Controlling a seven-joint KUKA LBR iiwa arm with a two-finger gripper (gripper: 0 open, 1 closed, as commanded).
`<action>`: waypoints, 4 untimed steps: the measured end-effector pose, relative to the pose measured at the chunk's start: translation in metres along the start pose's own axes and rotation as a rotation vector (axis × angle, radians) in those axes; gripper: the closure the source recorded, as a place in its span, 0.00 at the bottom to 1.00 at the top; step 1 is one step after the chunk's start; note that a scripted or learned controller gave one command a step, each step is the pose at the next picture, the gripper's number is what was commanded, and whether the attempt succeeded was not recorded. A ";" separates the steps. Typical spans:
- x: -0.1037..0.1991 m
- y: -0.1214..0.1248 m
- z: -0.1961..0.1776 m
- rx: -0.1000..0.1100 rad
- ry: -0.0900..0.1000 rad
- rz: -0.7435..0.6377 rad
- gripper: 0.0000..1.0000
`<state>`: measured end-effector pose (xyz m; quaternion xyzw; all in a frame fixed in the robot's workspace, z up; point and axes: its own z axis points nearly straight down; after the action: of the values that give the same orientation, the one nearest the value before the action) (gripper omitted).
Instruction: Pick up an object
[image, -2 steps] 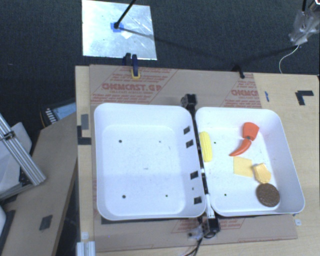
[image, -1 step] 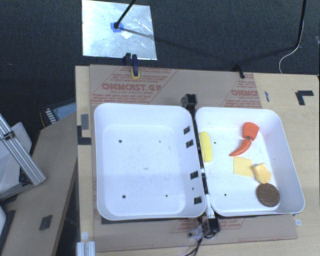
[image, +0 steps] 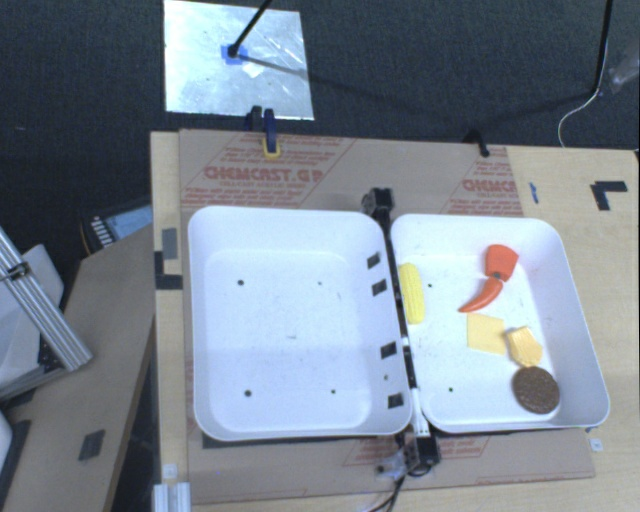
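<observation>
At the far left, a metal rail (image: 40, 310) is cut off by the picture's edge. The left bin (image: 210, 400) sits on a sheet of cardboard (image: 300, 170) with red lettering, which lies on the table (image: 580, 180). Small dark specks dot this bin's floor. Black clips (image: 385, 320) join it to the right bin (image: 585, 400) along their shared wall.

All the loose things lie in the right bin. A yellow corn cob (image: 411, 292) lies just beside the left wall, its long axis running parallel to that wall, away from the camera. Near the middle is an orange pepper (image: 490, 278). Its thick end is at the upper right and its curved tip points to the lower left. Below it a flat yellow slice (image: 486, 334) touches a smaller yellow block (image: 524, 346) on its right. What these two are is hard to tell. A round brown cookie (image: 537, 389) lies just below the block, near the front wall.

Whether the end effector is released or clenched cannot be told, nor how these things lie relative to it.
</observation>
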<state>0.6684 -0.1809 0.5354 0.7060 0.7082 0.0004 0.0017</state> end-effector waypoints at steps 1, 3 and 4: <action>0.000 0.000 -0.012 -0.004 -0.002 -0.004 1.00; 0.001 0.001 -0.023 -0.007 -0.004 -0.008 1.00; 0.002 0.001 -0.035 -0.011 -0.006 -0.013 1.00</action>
<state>0.6693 -0.1791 0.5707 0.7013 0.7128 0.0022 0.0076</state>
